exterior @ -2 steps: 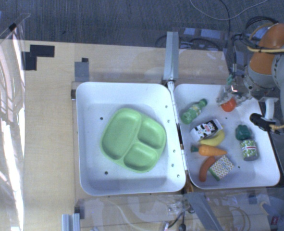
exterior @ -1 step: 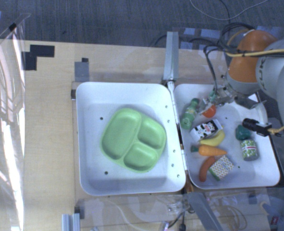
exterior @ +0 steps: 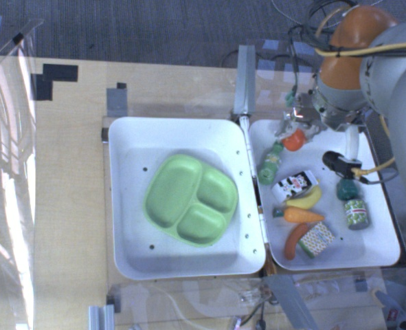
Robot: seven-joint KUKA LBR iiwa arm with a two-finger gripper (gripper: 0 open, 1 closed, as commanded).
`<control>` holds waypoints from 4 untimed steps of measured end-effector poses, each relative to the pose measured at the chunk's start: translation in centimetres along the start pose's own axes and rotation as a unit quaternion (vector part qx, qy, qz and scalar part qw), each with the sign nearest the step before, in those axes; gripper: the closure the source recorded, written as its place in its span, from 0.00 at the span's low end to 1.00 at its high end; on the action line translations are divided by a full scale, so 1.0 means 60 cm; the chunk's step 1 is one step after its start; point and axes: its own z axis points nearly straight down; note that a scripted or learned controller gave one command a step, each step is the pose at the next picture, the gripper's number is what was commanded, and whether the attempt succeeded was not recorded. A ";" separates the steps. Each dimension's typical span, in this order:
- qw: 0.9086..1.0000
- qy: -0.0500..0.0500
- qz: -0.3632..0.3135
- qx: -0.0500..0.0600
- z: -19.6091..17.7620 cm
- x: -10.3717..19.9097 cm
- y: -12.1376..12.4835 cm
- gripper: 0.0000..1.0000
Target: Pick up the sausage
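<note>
Fingers: they seem to stand a little apart with nothing between them, though they are small and glinting here, so this is not certain.
Gripper: over the far left corner of the right bin, pointing down.
Orange-red round thing: just below the gripper's tips, on the bin floor; whether they touch it cannot be told.
Green bottle: lying aslant beside the round thing, against the bin's left wall.
Black-and-white carton: near the middle of the bin, just nearer the camera than the bottle.
Banana: touching the carton's near edge, curved.
Carrot: lying crosswise just below the banana.
Sausage: reddish-brown, in the near left part of the right bin, one end up by the carrot, well apart from the gripper.
Patterned box: just right of the sausage, tilted, touching or nearly touching it.
Green can: on the right side of the bin, apart from the box.
Dark green lump: just beyond the can.
Arm: grey, entering from the right, with the orange band above the wrist.
Left bin: holds a green divided plate lying flat near its middle.
Bench: pale wood, bearing both bins side by side.
</note>
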 end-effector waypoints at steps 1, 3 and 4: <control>1.000 0.001 -0.016 0.002 0.002 0.217 -0.028 1.00; 0.998 0.000 0.057 0.001 -0.002 0.441 -0.049 1.00; 0.999 -0.001 0.052 0.002 -0.016 0.444 -0.048 1.00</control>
